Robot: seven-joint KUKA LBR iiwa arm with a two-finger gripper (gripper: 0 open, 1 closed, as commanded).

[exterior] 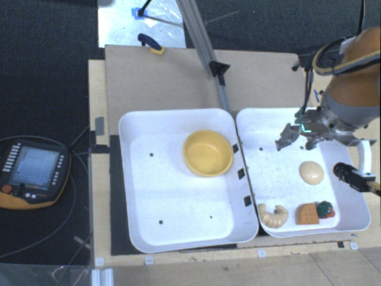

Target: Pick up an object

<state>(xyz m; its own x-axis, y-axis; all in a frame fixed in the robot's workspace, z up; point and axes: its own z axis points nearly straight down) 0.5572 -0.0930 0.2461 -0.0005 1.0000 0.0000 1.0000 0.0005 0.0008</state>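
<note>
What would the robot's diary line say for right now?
gripper: over right white bin, holds nothing | cream egg-shaped object: untouched in right bin | round yellow bowl: left white bin

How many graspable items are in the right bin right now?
3. A cream egg-shaped item sits mid-bin below the gripper; a curled pastry-like piece lies near the front left corner; an orange block with a green-and-red bit is beside it. The arm may hide more.

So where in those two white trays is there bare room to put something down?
Most room lies in the left white bin, all around the round yellow bowl. The right white bin is crowded along its near edge: pale croissant, orange block, cream egg-shaped lump, pincer above.
</note>
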